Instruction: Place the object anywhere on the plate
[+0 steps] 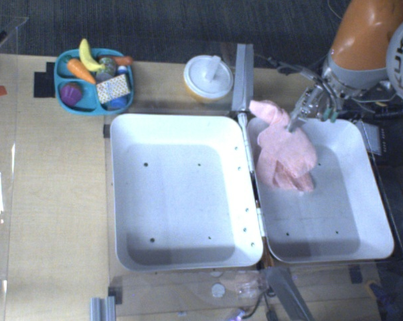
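Grey arm (399, 52), bulbous orange band (369, 25), black lettering, thin metallic fingers (300, 118).

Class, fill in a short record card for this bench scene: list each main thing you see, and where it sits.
pink cloth: crumpled, in the right bin, upper left part, one end lying over the rim
gripper: at the cloth's upper edge
right bin: white, shallow
left bin: white, beside the right bin
blue tray: beyond the left bin, holding toy foods, a banana among them
round white lid on yellow container: beyond the bins, near their divide
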Motion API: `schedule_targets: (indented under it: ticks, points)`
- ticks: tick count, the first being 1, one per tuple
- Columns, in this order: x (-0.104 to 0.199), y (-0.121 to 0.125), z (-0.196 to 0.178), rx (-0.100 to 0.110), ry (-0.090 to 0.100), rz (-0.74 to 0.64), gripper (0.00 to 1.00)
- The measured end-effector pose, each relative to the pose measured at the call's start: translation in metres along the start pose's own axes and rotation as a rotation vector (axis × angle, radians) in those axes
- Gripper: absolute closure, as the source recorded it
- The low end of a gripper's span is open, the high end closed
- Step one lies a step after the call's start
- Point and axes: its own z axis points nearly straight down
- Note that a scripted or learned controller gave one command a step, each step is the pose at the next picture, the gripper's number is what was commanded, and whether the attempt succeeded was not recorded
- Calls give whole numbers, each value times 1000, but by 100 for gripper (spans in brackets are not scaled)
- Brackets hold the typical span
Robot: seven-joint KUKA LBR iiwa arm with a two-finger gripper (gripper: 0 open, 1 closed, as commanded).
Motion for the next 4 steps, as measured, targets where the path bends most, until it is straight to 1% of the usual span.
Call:
schedule_targets:
  ticks: [1,2,3,4]
  points:
    - [29,44,-4,-1,2,-403,100]
    - [47,103,-7,-3,3,-450,100]
    - [69,149,3,-2,6,-450,100]
    - [95,196,-9,-4,6,-451,100]
